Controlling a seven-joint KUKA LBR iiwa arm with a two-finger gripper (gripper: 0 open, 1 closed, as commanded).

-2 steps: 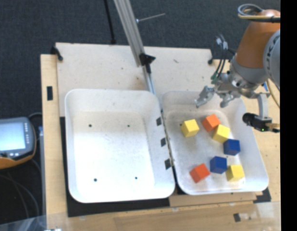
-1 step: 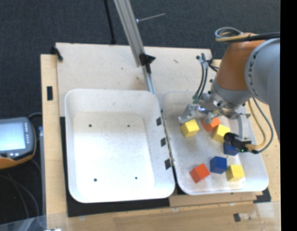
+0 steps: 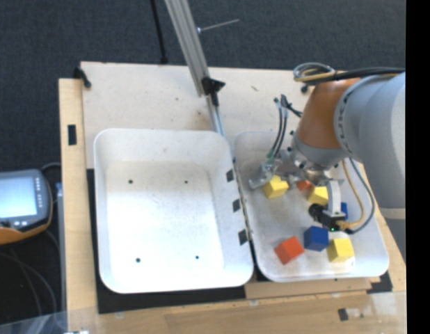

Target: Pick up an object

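The arm reaches into the right bin [image 3: 382, 259] from 3 o'clock, and its hand [image 3: 298, 181] hangs low over the upper part of this bin; I cannot tell its state, because the wrist covers it. A yellow cube [image 3: 275, 187] lies just at 9 o'clock of the hand, and an orange cube [image 3: 289, 249], a blue cube [image 3: 316, 238] and another yellow cube [image 3: 340, 248] lie toward 6 o'clock. I judge this to be the reaching step, so the next move calls for centring over one cube before descending.

The grey arm with orange band [image 3: 326, 117] reaches into the right shallow white bin [image 3: 260, 259]. That bin contains yellow cubes [image 3: 275, 187], [image 3: 340, 248], an orange block [image 3: 289, 249] and a blue cube [image 3: 316, 238]. The left shallow white bin [image 3: 107, 152] adjoins it.
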